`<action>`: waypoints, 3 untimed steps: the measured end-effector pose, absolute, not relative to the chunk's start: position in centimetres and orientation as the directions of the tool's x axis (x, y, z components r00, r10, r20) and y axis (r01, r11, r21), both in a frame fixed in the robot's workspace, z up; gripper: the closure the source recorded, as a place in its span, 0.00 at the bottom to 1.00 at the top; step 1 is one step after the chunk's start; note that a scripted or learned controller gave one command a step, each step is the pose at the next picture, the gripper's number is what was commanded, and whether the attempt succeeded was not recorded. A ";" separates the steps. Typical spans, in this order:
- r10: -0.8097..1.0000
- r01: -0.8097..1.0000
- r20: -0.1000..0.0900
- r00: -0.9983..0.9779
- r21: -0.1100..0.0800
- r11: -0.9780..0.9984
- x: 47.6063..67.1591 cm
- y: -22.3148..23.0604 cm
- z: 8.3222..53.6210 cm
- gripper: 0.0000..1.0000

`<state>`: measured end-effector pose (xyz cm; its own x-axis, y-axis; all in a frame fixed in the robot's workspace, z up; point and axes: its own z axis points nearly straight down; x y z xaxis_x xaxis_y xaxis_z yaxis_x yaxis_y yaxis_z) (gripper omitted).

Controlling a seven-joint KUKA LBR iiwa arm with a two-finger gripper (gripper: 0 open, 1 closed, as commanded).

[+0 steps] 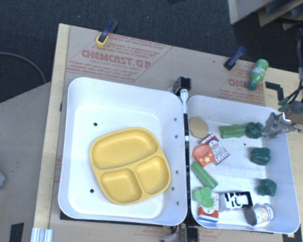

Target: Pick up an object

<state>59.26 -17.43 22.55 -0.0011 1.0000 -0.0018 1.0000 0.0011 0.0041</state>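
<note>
While the arm reaches in from the right: the scene reads as below.
Hand (273,123): low over the right bin's (293,171) far edge, just beside a green bottle (238,130); cannot tell how far open, nothing seen held.
Right bin: red packet (211,152), tan disc (198,127), two dark green lumps (260,155), black-and-white packet (236,200).
Left bin (84,106): yellow divided plate (130,165).
Desk (71,51): green bottle (258,74) behind the bins.

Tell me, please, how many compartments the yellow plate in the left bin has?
3: the yellow plate has one large compartment along its upper left, one at the right, one at the bottom. None looks hidden.
</note>
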 end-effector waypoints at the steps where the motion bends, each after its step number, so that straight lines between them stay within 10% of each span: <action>1: 1.000 1.000 0.002 -0.004 -0.002 0.004 57.8 -12.4 23.6 1.00; 3: 1.000 1.000 0.003 -0.006 -0.003 0.006 54.5 -2.1 24.4 1.00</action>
